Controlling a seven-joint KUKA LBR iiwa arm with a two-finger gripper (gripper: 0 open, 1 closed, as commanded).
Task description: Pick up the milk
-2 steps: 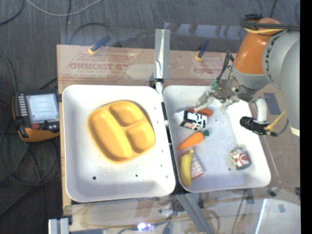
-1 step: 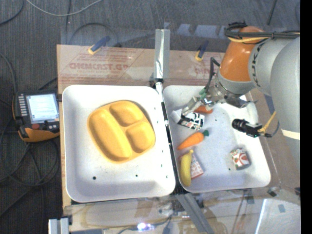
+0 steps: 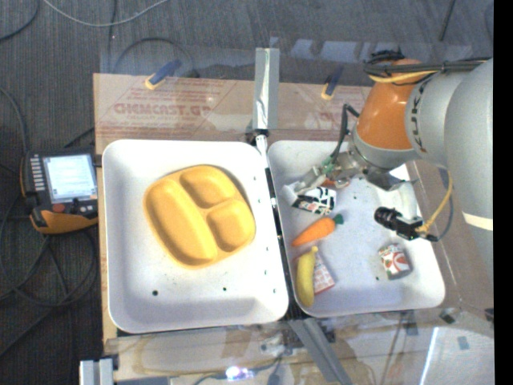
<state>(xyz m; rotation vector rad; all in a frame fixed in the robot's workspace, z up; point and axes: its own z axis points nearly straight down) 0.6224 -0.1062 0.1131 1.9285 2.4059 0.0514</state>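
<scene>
My arm reached in over the right bin, with my gripper low at the bin's upper left. The milk, a black-and-white carton, lay on its side directly beneath it; contact could not be confirmed, nor could I tell whether my fingers were spread or closed. A carrot lay just below the milk, a banana lower still. The left bin held a yellow tray.
</scene>
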